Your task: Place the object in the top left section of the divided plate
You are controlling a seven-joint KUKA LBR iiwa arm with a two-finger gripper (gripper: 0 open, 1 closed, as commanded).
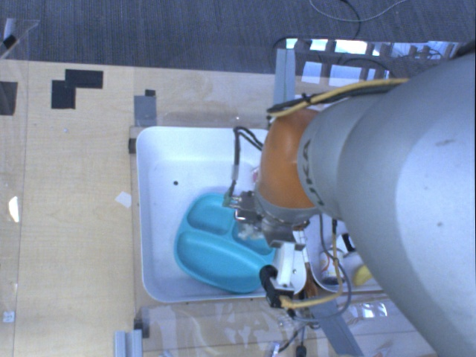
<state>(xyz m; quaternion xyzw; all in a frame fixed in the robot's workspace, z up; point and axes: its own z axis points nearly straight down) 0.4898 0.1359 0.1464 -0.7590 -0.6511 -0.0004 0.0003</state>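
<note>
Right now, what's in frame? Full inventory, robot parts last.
divided plate: 1, blue, lying in the left bin toward its near side, right part hidden under the wrist
left bin: 1, white, shallow, middle of the bench
right bin: 1, white, mostly hidden by the arm
yellow item: 1, small, in the right bin, too hidden to identify
black marks: several, on the bench top at upper left
cable: 1, thin, on the dark floor at top
arm: 1, grey with an orange band, reaching in from the right over the plate; jaws hidden under the wrist
</note>
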